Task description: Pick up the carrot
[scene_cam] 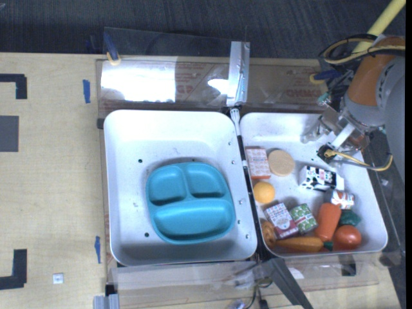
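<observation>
The bench (45, 172) carries two white bins side by side, so things can be sorted from one to the other. The left bin (122, 134) holds a blue divided plate (190, 201) at its middle. The right bin (283, 126) holds all the toy food, heaped toward its near edge. The gripper (324, 134) hangs over this bin's far right corner, well apart from the heap, likely poised before a descent; whether it is clenched or released cannot be told, and nothing is seen in it. The carrot (328, 220) lies near the near right corner, its thick end against a tomato (347, 237) and a green box (304, 217) just beside it, so a clean grasp looks tight. A cow-patterned carton (319, 177) lies between the gripper and the carrot.
</observation>
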`<control>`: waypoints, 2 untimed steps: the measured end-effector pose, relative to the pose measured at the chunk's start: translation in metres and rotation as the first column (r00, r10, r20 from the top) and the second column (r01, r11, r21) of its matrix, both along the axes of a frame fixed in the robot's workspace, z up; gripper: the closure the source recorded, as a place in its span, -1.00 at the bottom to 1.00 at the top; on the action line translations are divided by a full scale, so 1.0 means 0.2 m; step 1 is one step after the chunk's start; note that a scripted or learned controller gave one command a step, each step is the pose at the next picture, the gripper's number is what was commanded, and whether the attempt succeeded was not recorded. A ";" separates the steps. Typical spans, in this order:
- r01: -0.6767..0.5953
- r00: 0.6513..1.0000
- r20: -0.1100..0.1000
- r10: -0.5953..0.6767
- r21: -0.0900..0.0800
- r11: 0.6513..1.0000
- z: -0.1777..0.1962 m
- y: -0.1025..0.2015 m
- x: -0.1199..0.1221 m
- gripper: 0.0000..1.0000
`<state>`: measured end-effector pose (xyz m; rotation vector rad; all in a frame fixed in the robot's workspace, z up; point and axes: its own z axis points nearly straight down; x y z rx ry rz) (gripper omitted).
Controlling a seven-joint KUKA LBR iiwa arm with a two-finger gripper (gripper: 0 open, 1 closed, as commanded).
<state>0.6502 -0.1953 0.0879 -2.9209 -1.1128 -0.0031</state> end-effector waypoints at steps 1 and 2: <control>-0.020 1.000 -0.022 0.021 0.019 1.000 -0.01 -0.03 0.05 -1.00; 0.451 0.892 -0.012 -0.451 -0.014 0.892 -0.01 0.03 0.04 -1.00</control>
